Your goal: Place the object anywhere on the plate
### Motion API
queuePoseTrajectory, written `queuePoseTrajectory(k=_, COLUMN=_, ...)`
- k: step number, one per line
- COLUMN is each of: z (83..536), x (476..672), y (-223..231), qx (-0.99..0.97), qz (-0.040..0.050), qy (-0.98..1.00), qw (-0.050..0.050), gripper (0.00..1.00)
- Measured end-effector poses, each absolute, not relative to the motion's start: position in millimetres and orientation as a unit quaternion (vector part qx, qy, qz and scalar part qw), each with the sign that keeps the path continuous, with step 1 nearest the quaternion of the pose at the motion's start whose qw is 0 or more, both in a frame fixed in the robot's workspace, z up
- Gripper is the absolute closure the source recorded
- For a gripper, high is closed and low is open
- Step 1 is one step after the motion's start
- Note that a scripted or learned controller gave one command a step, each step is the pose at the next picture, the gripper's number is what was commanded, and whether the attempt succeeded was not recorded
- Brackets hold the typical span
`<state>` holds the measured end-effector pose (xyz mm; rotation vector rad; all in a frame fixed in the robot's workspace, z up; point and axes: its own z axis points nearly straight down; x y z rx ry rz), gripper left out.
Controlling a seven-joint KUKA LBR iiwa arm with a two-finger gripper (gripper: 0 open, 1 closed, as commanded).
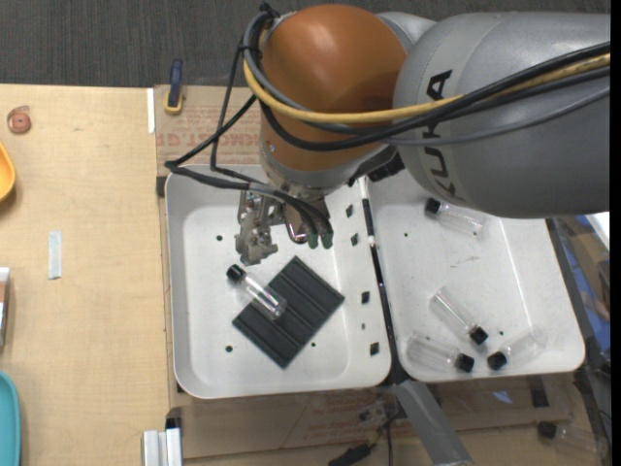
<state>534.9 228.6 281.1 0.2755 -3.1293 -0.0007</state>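
1. Jaws hang over the upper middle of the left bin; whether they are apart or together cannot be told from this slant.
2. Just below them lies a clear vial with a black cap, its cap end on the bin floor and its other end resting on the upper corner of the black ribbed plate. The vial is apart from the jaws.
3. The plate sits tilted like a diamond in the middle of the left bin.
4. The right bin holds several more clear vials with black caps, most near its lower edge.
5. The grey arm with its orange band covers the upper part of both bins.
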Motion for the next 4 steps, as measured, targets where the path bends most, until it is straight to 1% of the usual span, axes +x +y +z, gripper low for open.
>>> queuePoseTrajectory(k=1, z=298, x=507.9, y=226, qx=0.109, qz=-0.0001, qy=-0.994, qw=0.0, gripper=1.0)
queuePoseTrajectory(k=2, z=298, x=507.9, y=226, qx=0.109, qz=-0.0003, qy=-0.994, qw=0.0, gripper=0.0)
queuePoseTrajectory(k=3, z=272, x=576.0, y=197, qx=0.0, qz=-0.0002, qy=-1.0, qw=-0.001, gripper=0.0)
queuePoseTrajectory(k=4, z=281, x=577.5, y=196, qx=-0.002, qz=-0.0008, qy=-1.0, qw=-0.002, gripper=1.0)
